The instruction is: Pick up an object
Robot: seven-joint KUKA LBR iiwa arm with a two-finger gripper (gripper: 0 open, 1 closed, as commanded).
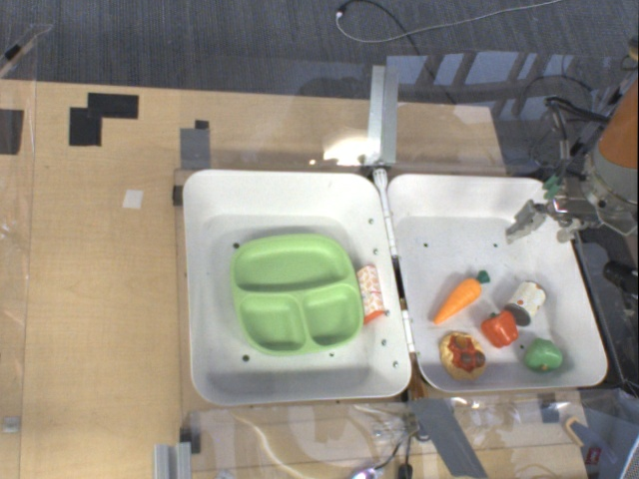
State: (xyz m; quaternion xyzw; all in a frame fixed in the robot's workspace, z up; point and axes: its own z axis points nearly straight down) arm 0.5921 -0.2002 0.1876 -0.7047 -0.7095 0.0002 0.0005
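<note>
1. Gripper [531, 218] hangs at the right bin's [439, 213] upper right edge — whether it is clenched I cannot tell.
2. Toy carrot [458, 299], pizza slice [463, 354], red pepper [499, 328] and green pepper [543, 355] lie below it — apart from it.
3. Left bin [210, 367] holds a green divided plate [296, 292].

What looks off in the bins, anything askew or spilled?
One thing: a small orange-patterned packet in the left bin is wedged between the green divided plate and the bin's right wall, tilted. The toy foods in the right bin, carrot included, lie loose but unspilled.
</note>
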